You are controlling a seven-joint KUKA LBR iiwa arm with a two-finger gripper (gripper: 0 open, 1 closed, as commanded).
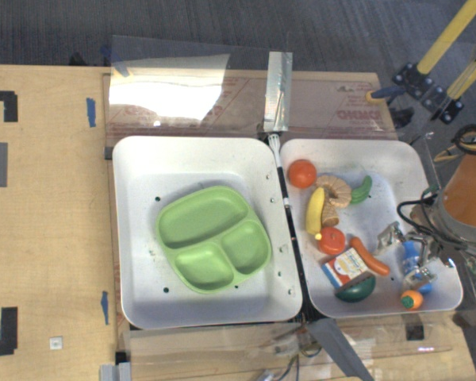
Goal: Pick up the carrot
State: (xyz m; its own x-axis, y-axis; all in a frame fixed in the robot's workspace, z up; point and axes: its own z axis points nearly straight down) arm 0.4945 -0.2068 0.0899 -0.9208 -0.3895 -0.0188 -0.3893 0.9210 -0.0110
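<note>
The gripper (411, 254) is hovering at the right bin's (404, 159) right side, fingers spread, gripping nothing. The carrot (369, 257) is lying just left of it (beside a banana (315, 210)).

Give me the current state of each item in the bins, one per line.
carrot: lying flat in the right bin, not gripped.
pincer: low over the right bin, beside the carrot; finger state unclear.
banana: lying among the toys.
tomato: resting near the bin's back.
green plate: flat in the left bin.
</note>
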